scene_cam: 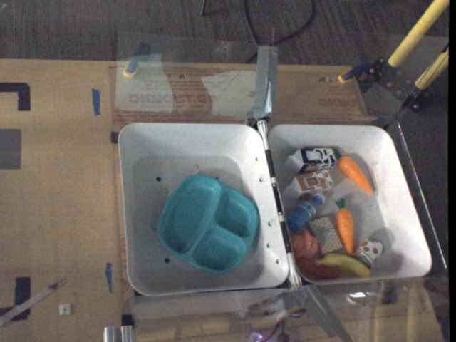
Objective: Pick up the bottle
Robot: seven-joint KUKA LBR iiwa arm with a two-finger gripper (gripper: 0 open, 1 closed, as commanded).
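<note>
A small clear bottle with a blue cap and blue label (303,214) lies on its side in the right bin (399,191), near the bin's left wall. It rests just below a small carton (314,182) and above a red fruit (305,244).
The right bin also holds a dark carton (318,156), two carrots (354,173) (345,229), a banana (342,263), a checkered item (326,234) and a small spotted cup (370,249). In the left bin (142,162) lies a teal divided plate (208,223). Yellow-handled clamps (417,34) stand at the top right.
</note>
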